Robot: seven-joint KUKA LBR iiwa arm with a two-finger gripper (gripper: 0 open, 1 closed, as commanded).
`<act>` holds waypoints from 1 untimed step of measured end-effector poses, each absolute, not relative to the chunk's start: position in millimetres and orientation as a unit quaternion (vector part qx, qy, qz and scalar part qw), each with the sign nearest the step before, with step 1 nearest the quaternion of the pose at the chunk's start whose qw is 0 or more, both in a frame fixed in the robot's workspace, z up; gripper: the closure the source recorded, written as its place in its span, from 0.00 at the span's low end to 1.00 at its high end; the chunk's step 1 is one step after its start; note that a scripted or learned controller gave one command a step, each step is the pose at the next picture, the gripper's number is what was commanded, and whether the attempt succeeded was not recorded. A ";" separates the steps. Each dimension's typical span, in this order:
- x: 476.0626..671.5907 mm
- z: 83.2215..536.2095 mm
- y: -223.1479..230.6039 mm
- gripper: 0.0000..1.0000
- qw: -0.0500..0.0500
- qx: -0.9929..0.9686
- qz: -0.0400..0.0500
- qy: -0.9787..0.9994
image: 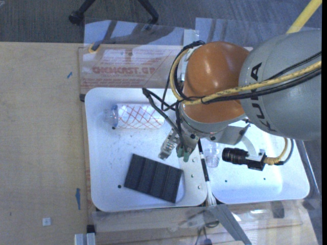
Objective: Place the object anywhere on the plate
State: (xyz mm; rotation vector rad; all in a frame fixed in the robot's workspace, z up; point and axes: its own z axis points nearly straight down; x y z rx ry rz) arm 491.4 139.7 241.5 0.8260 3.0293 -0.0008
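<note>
two shallow white bins side by side on the bench, the left bin and the right bin, meeting along a seam at the bottom middle; over them the one grey arm with the orange band, reaching in from the right and covering much of the right bin; below the orange band, the gripper hangs over the right part of the left bin, close to the seam; whether it is clenched or released, i cannot tell, and nothing shows held in it; counting the left bin now: two things; one clear plastic bottle with a red criss-cross label, lying on its side along the bin's upper part, cap end toward the left; one dark grey ribbed rectangular plate, flat on the bin's lower part, turned a little askew, well apart from the bottle; the gripper sits between them, off to the right, above the plate's upper right corner; one flat brown cardboard sheet with red print lies just behind the left bin
</note>
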 end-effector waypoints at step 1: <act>497.2 236.7 167.9 1.00 0.001 0.356 -0.001 0.934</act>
